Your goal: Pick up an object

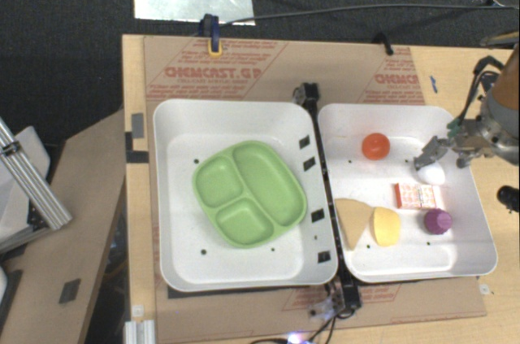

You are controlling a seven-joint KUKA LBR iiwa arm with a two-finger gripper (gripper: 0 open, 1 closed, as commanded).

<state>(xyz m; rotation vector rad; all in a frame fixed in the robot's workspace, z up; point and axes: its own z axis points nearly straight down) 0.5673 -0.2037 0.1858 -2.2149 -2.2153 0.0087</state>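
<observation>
The right bin point(463, 253) holds several small objects. An orange ball point(375, 145) lies at its back. A white egg-shaped piece point(431, 173) rests near the right wall. In front of it are a pink and white box point(417, 195), a purple piece point(437, 220), a yellow piece point(386, 225) and a tan wedge point(351, 219). My gripper point(436, 154) reaches in from the right and hangs just above the white piece, close to it. Whether it touches the piece is unclear.
The left bin point(175, 253) holds a green divided plate point(248, 192). Black clips run along the seam between the bins point(315, 188). The arm's grey body point(496, 131) stands over the right bin's right wall. A metal rail point(28, 180) juts in at the far left.
</observation>
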